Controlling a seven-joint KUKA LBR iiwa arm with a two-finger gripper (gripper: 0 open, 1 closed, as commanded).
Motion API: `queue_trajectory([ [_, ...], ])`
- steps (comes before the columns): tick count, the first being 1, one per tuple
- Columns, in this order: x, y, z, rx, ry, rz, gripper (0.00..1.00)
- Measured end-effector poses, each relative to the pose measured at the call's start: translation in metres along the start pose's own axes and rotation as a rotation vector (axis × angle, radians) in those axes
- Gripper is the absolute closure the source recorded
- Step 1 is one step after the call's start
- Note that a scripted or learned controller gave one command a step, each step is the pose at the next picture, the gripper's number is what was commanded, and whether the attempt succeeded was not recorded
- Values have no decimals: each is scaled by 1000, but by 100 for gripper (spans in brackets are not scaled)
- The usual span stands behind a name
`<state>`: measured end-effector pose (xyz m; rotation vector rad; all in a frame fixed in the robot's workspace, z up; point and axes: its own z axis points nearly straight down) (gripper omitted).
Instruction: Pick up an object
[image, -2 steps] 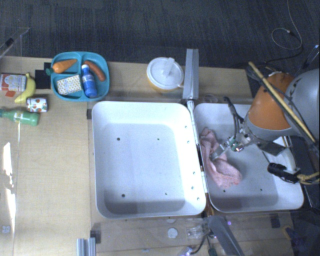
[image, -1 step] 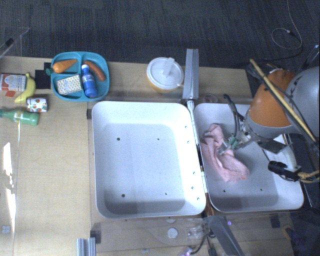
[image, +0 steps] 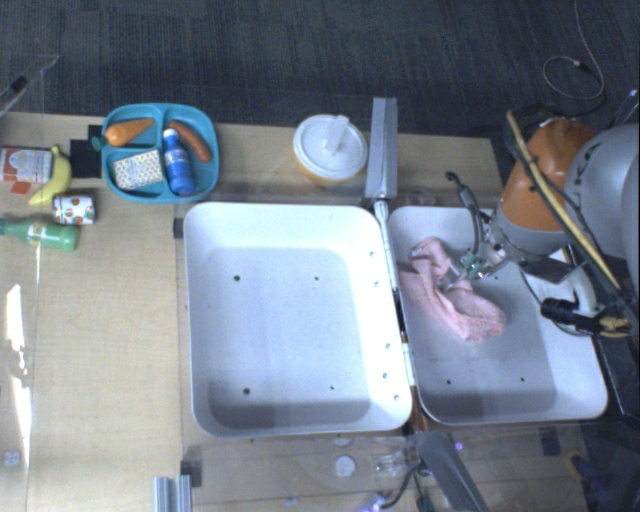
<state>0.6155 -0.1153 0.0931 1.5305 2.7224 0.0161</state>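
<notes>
Nearest to the camera are the two shallow white bins, and I use the right white bin (image: 520, 400) as my landmark. The big left white bin (image: 290, 320) sits just beside it, touching along the middle edge.

Inside the right bin, in its far half, lies a soft pink crumpled cloth (image: 455, 300). That is the thing I want to pick up. My tool (image: 470, 268) is down on the cloth's top edge, right at the bumpy part. I cannot tell if my tool is spread or pressed together, because it is small and dark against the cloth.

What could go wrong? I think the cloth could slip out, because it is floppy and I may only catch a thin fold. It could also drag along the bin floor and drop back. My tool is near the bin's far wall, so I might bump it.

Farther away, past the left bin on the wooden worktop (image: 90, 350), stands a round white cup with a lid (image: 330, 148). Far off to the left of both bins sits a blue tray of toy food (image: 160, 150), then a yellow toy banana (image: 52, 178), a small toy can (image: 73, 209) and a green toy bottle (image: 40, 234).

Some toys have labels, but the writing is too small to read.
</notes>
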Motion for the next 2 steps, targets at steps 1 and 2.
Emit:
queue_trajectory([
  [1, 7, -3, -4, 2, -1, 10, 100],
  [2, 7, 71, -92, 11, 7, -139, 100],
])
